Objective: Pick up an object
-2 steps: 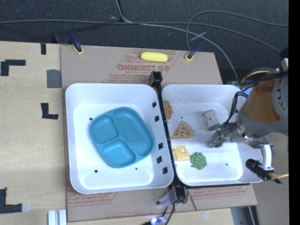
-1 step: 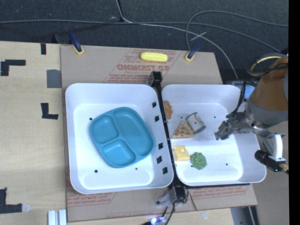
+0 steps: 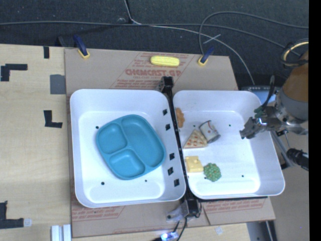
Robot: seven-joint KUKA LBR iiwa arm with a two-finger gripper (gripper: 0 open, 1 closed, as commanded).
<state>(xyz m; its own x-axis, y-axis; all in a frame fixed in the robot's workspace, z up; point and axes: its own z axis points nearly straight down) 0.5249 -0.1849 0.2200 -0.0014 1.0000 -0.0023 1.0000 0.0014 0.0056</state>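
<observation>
Camera view: gripper (image 3: 249, 131) hangs at the right bin's (image 3: 235, 191) right edge, carrying nothing; can't tell its state. Pickable items crowd that bin's left side, well apart from it: pizza slice (image 3: 195, 140), grey metal piece (image 3: 209, 131), yellow cracker (image 3: 193, 164), green broccoli (image 3: 212, 172), orange bit (image 3: 179, 117) against the divider. Left bin (image 3: 90, 195) holds a blue divided plate (image 3: 130, 146). Yellow corn (image 3: 164, 61) lies on the cardboard behind the bins, probably out of play. Reach not started, I'd judge.
</observation>
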